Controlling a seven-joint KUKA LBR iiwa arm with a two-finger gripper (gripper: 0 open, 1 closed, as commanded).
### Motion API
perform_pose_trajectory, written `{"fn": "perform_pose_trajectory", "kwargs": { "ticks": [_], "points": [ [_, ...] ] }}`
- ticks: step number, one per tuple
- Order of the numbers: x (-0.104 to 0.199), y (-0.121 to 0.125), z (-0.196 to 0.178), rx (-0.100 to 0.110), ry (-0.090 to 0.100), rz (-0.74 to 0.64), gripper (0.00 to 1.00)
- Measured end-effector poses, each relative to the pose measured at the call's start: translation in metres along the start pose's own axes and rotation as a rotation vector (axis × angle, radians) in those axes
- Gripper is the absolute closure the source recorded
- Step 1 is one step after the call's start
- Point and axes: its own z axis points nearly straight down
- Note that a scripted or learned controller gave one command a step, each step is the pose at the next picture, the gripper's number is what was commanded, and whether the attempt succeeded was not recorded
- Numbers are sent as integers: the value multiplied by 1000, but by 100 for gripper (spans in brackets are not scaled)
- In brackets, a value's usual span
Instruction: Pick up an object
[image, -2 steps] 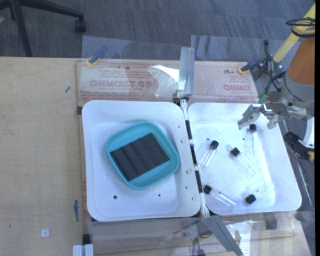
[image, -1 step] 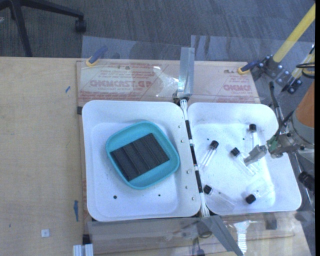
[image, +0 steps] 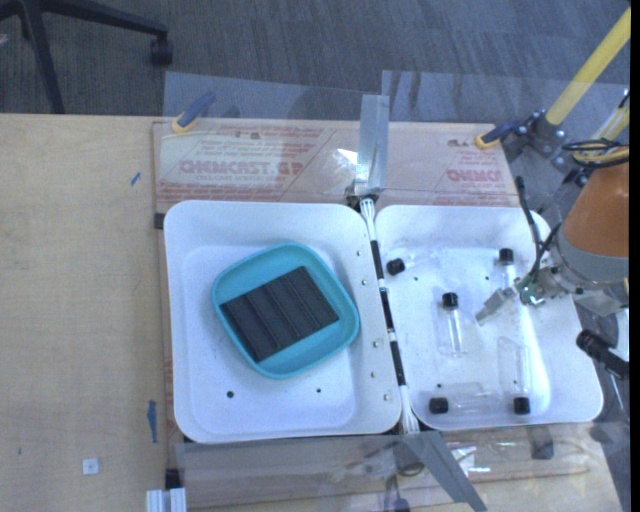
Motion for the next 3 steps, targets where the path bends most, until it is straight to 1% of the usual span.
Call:
{"fn": "perform_pose_trajectory", "kwargs": {
  "ticks": [1, 2, 3],
  "points": [
    [68, -1, 0, 2, 2, -42, 0],
    [6, 28, -30, 48, 40, -123, 0],
    [-11, -24, 7, -7, -1, -209, 0]
  ]
}}
